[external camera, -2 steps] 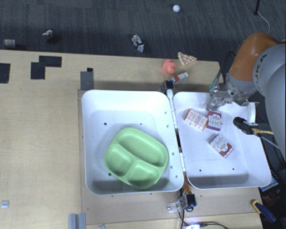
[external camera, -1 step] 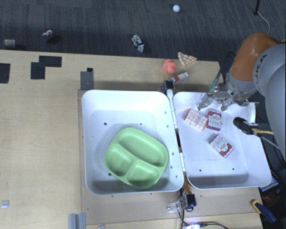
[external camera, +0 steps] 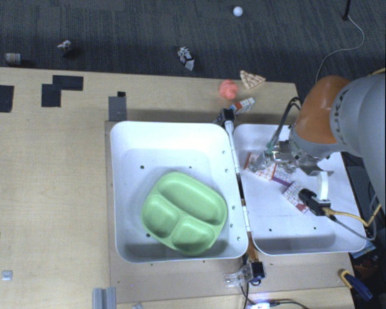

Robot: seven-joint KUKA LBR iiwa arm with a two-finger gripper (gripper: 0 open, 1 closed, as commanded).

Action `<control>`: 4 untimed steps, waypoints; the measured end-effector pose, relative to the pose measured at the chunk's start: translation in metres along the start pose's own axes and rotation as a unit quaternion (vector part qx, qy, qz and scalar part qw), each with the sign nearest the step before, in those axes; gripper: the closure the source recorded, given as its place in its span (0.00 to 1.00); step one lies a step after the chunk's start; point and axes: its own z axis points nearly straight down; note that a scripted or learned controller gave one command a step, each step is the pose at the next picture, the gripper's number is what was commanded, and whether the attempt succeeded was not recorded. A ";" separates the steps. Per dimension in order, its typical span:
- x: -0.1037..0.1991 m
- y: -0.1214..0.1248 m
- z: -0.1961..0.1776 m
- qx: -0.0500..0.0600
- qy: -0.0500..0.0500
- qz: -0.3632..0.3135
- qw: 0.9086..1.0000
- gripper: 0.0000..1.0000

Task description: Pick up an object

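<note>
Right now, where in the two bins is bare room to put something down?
Left bin: bare floor above the green divided plate. Right bin: bare along its lower part. Crowded at its upper middle, where the gripper hangs over small packets.

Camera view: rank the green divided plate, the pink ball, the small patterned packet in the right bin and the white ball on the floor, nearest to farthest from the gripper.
From the gripper, over the right bin:
1. Small patterned packet, just below it in the same bin.
2. Pink ball, on the bench beyond the bins.
3. Green divided plate, in the left bin.
4. White ball, on the dark floor at the top.
</note>
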 end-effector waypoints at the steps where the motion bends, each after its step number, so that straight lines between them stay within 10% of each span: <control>1: 0.001 0.003 -0.013 -0.003 0.001 -0.001 1.000 1.00; 2: 0.072 0.055 -0.090 0.013 0.005 -0.003 1.000 1.00; 3: 0.071 0.054 -0.089 0.014 0.004 -0.002 1.000 0.00; 4: 0.078 0.037 -0.089 0.015 0.004 -0.001 1.000 0.00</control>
